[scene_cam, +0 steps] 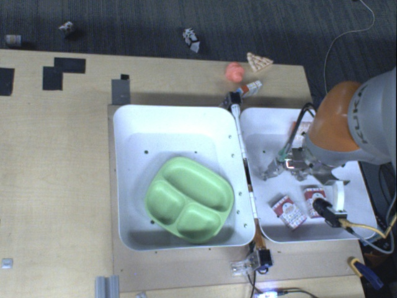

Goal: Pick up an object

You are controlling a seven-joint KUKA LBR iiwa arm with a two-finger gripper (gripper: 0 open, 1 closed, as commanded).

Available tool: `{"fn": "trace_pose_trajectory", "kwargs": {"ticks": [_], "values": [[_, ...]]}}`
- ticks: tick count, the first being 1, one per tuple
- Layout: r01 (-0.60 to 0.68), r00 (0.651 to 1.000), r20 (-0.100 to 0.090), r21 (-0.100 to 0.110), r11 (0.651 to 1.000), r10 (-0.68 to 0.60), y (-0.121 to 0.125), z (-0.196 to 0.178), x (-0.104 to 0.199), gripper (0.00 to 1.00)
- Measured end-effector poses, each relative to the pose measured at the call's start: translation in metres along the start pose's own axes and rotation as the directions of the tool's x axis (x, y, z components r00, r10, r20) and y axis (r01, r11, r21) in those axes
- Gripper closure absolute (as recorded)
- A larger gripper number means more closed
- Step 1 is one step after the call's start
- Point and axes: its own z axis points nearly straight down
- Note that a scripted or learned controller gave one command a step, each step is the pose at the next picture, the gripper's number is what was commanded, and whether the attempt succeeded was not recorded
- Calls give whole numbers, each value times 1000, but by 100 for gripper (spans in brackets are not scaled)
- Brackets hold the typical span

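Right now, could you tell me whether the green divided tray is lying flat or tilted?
Tilted: the green divided tray leans against the left bin's sloping wall.

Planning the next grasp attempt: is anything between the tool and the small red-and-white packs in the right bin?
Nothing visible. The tool hangs over bare floor of the right bin, and the nearer red-and-white pack lies just below-right of it in this view.
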Motion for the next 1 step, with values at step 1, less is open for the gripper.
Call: {"fn": "trace_pose_trajectory", "kwargs": {"ticks": [1], "values": [[1, 1000, 0, -6, 1000, -1, 2, -12, 1, 100]]}}
